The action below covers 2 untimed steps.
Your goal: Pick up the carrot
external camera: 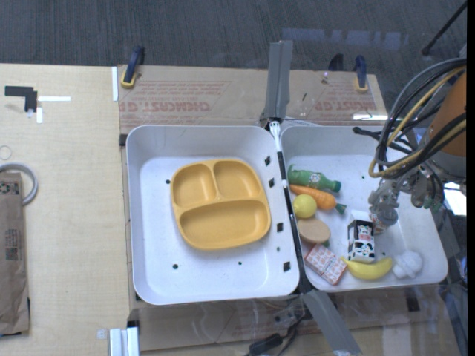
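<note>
The carrot (315,196) lies lengthwise toward the right bin's (427,232) left wall, left of the jaws (384,215), whose state I cannot tell.

- A yellow plate (220,205) with three compartments lay in the left bin (148,273).
- In the right bin (349,143) lay a green bottle (315,178), a lemon (305,206), a bun (314,232), a red box (326,264), a carton (362,241), a banana (369,268) and a white ball (407,265).
- A brown bag (12,251) lay at the bench's left edge.
</note>
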Each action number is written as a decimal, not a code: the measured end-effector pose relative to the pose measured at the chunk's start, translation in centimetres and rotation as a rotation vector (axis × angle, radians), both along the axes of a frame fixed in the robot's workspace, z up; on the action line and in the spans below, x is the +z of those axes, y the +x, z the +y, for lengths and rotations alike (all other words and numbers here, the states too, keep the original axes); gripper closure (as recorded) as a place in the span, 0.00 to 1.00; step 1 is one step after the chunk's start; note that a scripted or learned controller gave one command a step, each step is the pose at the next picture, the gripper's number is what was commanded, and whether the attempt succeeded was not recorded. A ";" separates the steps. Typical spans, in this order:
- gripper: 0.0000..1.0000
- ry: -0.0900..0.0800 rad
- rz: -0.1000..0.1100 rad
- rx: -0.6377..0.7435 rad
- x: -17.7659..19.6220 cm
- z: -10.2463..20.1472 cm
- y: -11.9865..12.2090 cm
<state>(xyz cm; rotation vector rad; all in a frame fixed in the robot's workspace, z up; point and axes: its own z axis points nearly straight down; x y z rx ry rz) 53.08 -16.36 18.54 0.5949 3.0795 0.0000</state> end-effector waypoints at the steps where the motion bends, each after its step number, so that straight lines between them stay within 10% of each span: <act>1: 0.00 0.000 0.000 0.000 0.0 0.0 0.0; 2: 0.00 0.000 0.003 0.304 -5.3 6.0 3.4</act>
